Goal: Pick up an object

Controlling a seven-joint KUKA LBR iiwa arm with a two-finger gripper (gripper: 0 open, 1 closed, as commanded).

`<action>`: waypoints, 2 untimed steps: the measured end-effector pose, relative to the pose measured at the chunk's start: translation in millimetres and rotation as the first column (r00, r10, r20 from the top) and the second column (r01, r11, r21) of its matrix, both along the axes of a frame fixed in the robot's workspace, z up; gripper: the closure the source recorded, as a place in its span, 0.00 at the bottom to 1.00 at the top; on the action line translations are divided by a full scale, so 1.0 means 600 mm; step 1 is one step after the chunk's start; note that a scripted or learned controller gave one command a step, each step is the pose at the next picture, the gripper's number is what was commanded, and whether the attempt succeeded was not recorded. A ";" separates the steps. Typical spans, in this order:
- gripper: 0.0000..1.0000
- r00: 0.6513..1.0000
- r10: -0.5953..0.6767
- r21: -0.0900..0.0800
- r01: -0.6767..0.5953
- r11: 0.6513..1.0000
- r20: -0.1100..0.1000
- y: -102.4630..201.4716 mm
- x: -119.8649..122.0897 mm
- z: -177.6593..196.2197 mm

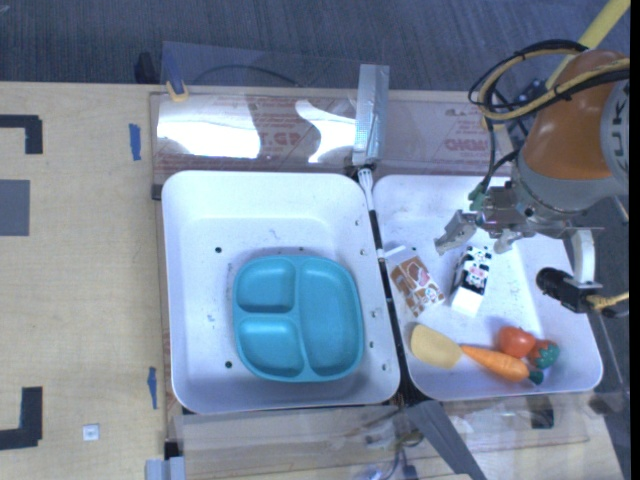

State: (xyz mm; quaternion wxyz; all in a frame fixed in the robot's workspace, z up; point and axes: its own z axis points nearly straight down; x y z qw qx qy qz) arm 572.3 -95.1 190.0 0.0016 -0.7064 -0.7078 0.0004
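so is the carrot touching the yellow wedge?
Touching. The camera view shows the carrot's narrow end meeting the yellow wedge with no bin floor showing between them.

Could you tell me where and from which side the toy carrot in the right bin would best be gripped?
Probably mid-body on the carrot, coming straight down. It lies flat, thick end toward the tomato, tip touching the yellow piece, so both ends are crowded. Its long sides look freer, so set the claw across its width.

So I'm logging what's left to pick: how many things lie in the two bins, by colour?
Teal: 1, the divided plate
Orange: 1, the carrot
Red: 1, the tomato
Yellow: 1, the yellow piece
Brown-patterned: 1, the packet
Black-and-white: 1, the small box
Total: 6
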 end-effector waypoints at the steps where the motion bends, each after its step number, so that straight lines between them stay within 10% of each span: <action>1: 0.00 0.995 0.101 -0.003 -0.101 0.995 0.009 -0.116 0.012 -0.151; 2: 1.00 0.995 0.099 -0.003 -0.099 0.995 0.008 -0.117 0.011 -0.137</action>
